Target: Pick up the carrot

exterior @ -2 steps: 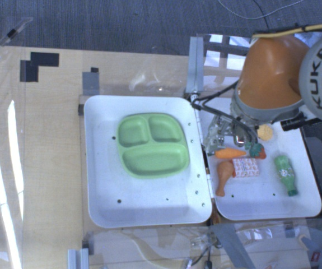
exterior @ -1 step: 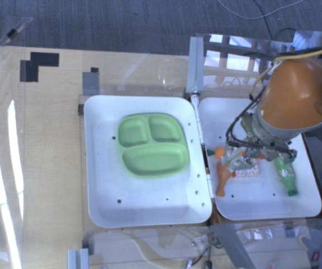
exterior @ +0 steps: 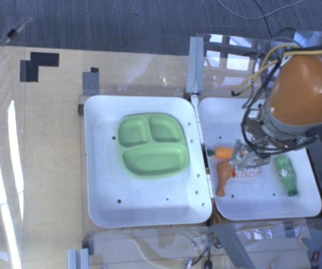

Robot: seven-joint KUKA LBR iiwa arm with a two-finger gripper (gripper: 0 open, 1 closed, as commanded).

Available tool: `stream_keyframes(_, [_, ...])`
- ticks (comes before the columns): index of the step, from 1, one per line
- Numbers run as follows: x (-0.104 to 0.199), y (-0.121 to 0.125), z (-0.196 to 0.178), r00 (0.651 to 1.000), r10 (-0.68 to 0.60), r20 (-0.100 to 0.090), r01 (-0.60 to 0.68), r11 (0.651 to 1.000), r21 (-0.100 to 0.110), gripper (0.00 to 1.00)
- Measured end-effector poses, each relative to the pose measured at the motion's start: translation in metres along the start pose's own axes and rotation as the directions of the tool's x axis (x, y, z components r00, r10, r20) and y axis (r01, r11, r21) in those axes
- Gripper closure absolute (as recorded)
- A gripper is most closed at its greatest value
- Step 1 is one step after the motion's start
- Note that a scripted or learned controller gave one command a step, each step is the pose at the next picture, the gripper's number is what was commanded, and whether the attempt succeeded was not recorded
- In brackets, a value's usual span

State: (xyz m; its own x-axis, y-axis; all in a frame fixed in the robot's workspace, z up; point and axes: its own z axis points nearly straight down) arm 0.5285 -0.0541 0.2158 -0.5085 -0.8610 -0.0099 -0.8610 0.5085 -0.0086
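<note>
On the right-hand bin, near its left wall, lies the carrot, a short orange piece with a bit of green at its left tip, resting flat on the white floor. Just below it sits a tan-brown chicken drumstick, its narrow end pointing down toward the bin's front edge; the two are close together, though whether they touch cannot be told. The gripper hangs just to the right of the carrot, low over the bin floor, beneath the arm's large orange band and grey wrist. Its metal parts are crowded and blurred together, so it cannot be told whether it is released or clenched, and nothing can be seen held in it. A small red and white item lies directly under the gripper. Further right in the same bin a green bottle lies on its side, well apart from the carrot. Across the divider, the left bin bears a green sectioned plate with three compartments, set slightly above the bin's middle
</note>
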Motion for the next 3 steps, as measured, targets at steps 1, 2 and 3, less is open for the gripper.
stream_keyframes(1, [-0.022, 0.049, 0.033, 0.996, 0.088, -0.006, -0.088, 0.996, -0.007, 1.0])
stream_keyframes(2, [-0.041, -0.046, 0.004, 0.998, -0.06, 0.0, 0.06, 0.998, -0.001, 1.0])
stream_keyframes(3, [-0.029, -0.039, 0.032, 0.971, -0.238, -0.002, 0.238, 0.971, -0.005, 1.0])
